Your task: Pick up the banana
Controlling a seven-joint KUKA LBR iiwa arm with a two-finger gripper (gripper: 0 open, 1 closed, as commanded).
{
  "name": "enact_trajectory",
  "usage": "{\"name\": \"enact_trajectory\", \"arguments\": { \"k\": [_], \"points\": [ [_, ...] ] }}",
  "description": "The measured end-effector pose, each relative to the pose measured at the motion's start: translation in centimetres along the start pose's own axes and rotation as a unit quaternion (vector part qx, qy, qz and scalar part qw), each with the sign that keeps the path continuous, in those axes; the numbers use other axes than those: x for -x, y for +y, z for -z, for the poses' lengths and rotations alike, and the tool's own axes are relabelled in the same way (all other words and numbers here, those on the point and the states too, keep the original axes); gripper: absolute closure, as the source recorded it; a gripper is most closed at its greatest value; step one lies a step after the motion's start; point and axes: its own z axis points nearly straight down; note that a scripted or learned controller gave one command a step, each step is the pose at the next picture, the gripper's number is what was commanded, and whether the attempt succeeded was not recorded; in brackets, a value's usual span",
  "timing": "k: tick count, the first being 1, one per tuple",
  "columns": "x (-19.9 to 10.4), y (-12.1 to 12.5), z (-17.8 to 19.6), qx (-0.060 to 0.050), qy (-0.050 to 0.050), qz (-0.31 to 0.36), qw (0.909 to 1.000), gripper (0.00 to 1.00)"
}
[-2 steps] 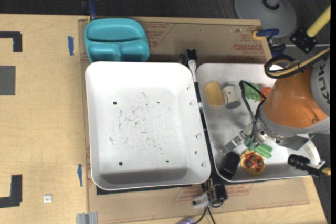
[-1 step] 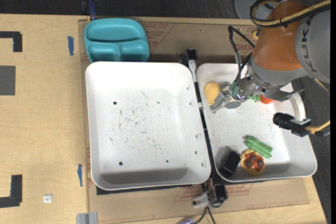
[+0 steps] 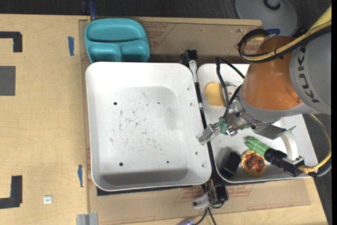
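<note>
The grey arm (image 3: 310, 74) reached in from the right and hung low over the right bin (image 3: 310, 158), its orange band (image 3: 271, 79) covering much of that bin's middle and far part. Below the band the wrist pointed down and to the left, with the gripper (image 3: 210, 133) sitting right at the bin's left rim, close to the black divider (image 3: 202, 113) between the two bins; whether it was clenched or released could not be told, and nothing could be seen held in it. The banana (image 3: 214, 94), a pale yellow shape, lay in the far left part of the right bin, partly hidden by the arm and cables, just beyond the gripper. Toward the near edge of the same bin lay a black block (image 3: 230, 164), a red and yellow toy (image 3: 254, 162) and a green piece (image 3: 257, 144). The left bin (image 3: 105, 113) lay beside it, with a teal tray (image 3: 117, 39) beyond its far edge.
</note>
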Motion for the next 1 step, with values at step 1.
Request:
{"name": "enact_trajectory", "arguments": {
  "k": [1],
  "points": [
    [-7.74,3.44,-4.11,0.0,0.0,0.066,0.9978,0.0]
  ]
}}
